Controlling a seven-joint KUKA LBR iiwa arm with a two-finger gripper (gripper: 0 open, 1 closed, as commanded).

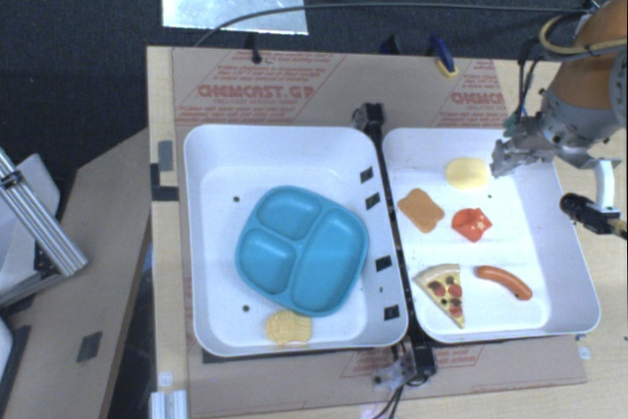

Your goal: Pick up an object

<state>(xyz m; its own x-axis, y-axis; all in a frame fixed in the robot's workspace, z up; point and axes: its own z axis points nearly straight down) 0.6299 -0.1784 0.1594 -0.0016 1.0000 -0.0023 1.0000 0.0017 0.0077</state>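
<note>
We see two shallow white bins side by side on the worktop (324,78), their inner walls meeting at a dark clipped seam. In the right bin (559,240) the hand (512,155) hangs near the far right wall, just beside a pale yellow rounded lump (467,174); we cannot tell whether its fingers are wide or narrow, and nothing shows between them. The other pieces lie apart on the smooth white floor: a flat tan toast-shaped piece (421,209), a glossy red lumpy piece (471,224), a pizza wedge (443,290) close to the near wall and the seam, and a reddish-orange sausage (504,282). Open floor lies between the red piece and the right wall. In the left bin (221,162) a blue plastic divided plate (300,250) with rounded corners takes the middle, leaving bare margins at the far and left walls; a bumpy yellow piece (288,327) sits at the near wall, touching the plate's edge.
</note>
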